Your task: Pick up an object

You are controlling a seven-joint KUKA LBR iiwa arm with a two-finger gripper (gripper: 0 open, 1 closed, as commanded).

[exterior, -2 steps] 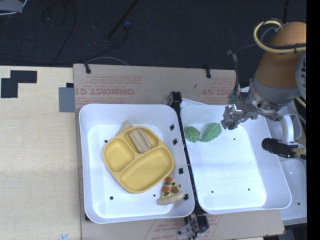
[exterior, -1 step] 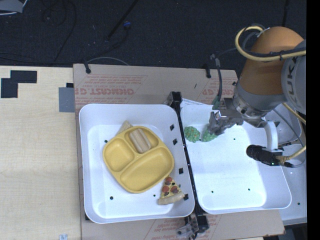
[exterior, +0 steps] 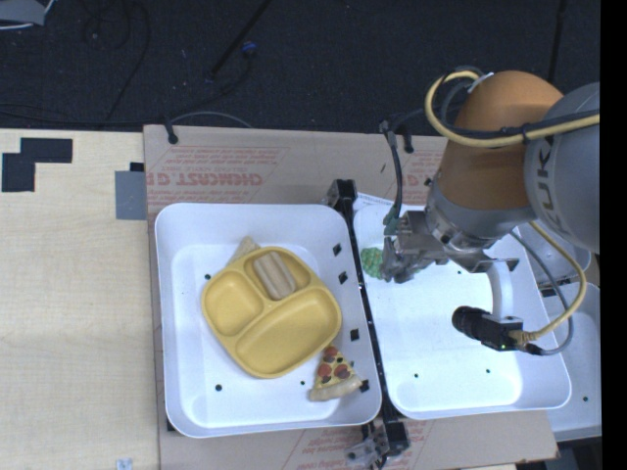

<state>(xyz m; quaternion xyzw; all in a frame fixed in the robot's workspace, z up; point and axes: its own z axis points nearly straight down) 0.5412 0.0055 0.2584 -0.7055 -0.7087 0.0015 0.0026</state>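
The arm point(exterior: 509, 155) reaches in from the right over the right-hand white bin point(exterior: 460, 380), its orange band and grey wrist tilted down toward that bin's upper left corner; the gripper point(exterior: 397, 262) sits low there, close against the divider between the two bins; a small green object point(exterior: 372, 259), leafy in look like a toy piece of lettuce or broccoli, lies on the bin floor just beside the gripper's left side, touching or nearly touching it; whether the fingers are spread or closed cannot be told, since the wrist housing and shadow cover them, and nothing can be seen held between them; a black cylindrical part point(exterior: 482, 327) with a yellow cable juts out lower down over the same bin, well apart from the green object. The left-hand white bin point(exterior: 186, 399) carries a yellow divided plate point(exterior: 269, 311) with three compartments; a tan, sausage-like toy point(exterior: 274, 275) lies in the plate's upper small compartment; a toy pizza slice point(exterior: 333, 375) rests on the bin floor just beside the plate's lower right edge, near the divider. Both bins stand on a sheet of printed cardboard point(exterior: 245, 169) laid on the pale wooden bench point(exterior: 69, 311); dark floor with loose cables point(exterior: 127, 27) shows beyond the bench's far edge.
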